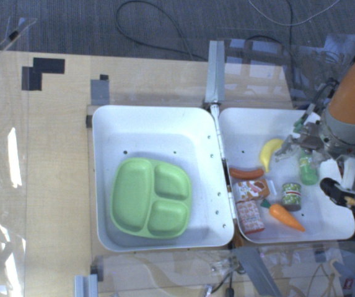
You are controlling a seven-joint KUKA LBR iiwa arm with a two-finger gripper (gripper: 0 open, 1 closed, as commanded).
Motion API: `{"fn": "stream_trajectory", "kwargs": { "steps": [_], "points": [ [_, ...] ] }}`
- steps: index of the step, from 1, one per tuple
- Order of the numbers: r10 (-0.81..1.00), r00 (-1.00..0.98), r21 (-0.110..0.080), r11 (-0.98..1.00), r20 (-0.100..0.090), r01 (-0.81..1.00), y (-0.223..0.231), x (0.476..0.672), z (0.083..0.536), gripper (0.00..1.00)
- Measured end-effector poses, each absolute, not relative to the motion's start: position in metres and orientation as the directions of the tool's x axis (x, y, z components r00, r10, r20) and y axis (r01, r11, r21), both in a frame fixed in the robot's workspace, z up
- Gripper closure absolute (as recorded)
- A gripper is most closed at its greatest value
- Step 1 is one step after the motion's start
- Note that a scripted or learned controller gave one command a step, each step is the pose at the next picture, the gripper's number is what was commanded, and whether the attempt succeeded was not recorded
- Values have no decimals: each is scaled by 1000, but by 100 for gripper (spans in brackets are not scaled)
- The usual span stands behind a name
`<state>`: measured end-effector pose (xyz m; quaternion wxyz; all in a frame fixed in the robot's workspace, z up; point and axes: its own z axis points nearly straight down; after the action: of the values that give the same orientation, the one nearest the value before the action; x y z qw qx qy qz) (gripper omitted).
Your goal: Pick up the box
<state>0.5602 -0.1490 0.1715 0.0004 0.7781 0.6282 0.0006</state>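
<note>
Red-and-white box (250,206) (print too blurred to read) lies near the sausage (246,172).

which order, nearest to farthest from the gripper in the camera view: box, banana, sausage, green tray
1. banana, right beside the gripper
2. sausage, just past the banana
3. box, in front of the sausage
4. green tray, across in the other bin

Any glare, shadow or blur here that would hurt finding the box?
Camera view: white glare streaks on the clear pane at far left, away from both bins; light is soft, and the green plate throws only a faint shadow in the left bin; the box in the right bin is free of glare, print too small to read.
</note>
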Motion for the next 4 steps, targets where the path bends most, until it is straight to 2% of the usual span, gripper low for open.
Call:
{"fn": "stream_trajectory", "kwargs": {
  "steps": [1, 2, 3, 4],
  "points": [
    [986, 168, 9, -168, 0, 986, -97, 560, 88, 0],
    [975, 222, 0, -222, 1, 975, -60, 526, 183, 0],
    [982, 187, -3, -187, 0, 982, -25, 498, 183, 0],
    [996, 93, 12, -93, 4, 996, -85, 491, 123, 0]
  ]
}}
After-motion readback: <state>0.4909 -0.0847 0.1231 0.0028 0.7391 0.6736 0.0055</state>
